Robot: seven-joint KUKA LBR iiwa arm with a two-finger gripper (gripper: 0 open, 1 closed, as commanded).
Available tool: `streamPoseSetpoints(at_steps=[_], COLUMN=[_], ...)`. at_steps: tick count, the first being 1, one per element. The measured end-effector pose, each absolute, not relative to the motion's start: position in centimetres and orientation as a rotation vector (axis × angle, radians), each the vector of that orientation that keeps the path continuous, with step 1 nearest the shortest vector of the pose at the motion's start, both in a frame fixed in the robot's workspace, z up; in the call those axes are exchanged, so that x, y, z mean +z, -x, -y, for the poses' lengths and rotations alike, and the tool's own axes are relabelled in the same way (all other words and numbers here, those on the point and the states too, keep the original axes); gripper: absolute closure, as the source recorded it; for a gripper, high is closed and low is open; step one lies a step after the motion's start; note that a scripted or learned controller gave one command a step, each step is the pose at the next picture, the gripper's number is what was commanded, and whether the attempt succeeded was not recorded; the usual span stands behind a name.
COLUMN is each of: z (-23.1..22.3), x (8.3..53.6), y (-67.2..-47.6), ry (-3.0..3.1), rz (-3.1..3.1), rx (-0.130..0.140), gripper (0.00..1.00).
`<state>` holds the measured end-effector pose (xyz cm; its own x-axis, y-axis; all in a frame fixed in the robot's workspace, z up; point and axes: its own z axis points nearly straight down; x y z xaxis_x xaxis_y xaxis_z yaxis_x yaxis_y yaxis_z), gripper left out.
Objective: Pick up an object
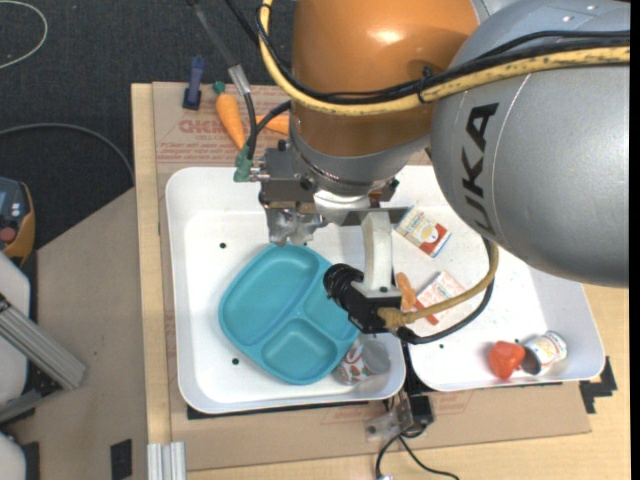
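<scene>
Honestly, looks like the approach step, hovering low in the left bin (pixel 190 268) with the gripper (pixel 292 226) right at the far rim of the blue divided tray (pixel 283 313), grip state impossible to tell, next probably lowering onto that rim and closing.

your bench (pixel 150 268) carries two white bins (pixel 195 268), a carrot (pixel 231 118) and a blue clip (pixel 193 83).
</scene>
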<state>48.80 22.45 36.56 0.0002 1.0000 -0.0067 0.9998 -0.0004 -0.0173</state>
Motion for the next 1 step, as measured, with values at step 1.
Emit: streamPoseSetpoints(at_steps=[1], z=[-21.45], x=[29.46], y=[-55.95], ry=[2.225], rz=[2.215], rx=[0.013], gripper=[1.0])
